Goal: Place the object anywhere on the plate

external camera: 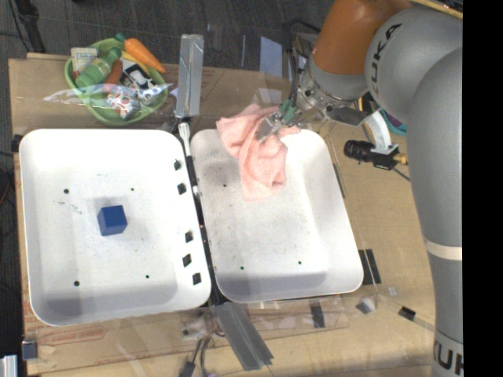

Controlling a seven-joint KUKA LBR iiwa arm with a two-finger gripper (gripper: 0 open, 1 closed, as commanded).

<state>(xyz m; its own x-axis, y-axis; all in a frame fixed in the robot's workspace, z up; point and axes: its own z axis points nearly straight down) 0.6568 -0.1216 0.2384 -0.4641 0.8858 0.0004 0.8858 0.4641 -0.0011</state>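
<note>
A crumpled pink cloth (255, 159) lies at the far end of the right bin (275, 242), with its upper folds bunched up over the bin's back rim. My gripper (275, 124) comes down from the right onto the top of the cloth. Its fingers are pinched together on a raised fold, and the rest of the cloth hangs down towards the bin floor. A small blue cube (112, 219) sits on the floor of the left bin (47, 155), left of centre and far from the gripper.
A green bowl (118, 81) of toy vegetables and packets stands behind the left bin. A grey bar (189, 77) stands behind the divide between the bins. My arm's large grey body (424, 132) covers the right side of the bench.
</note>
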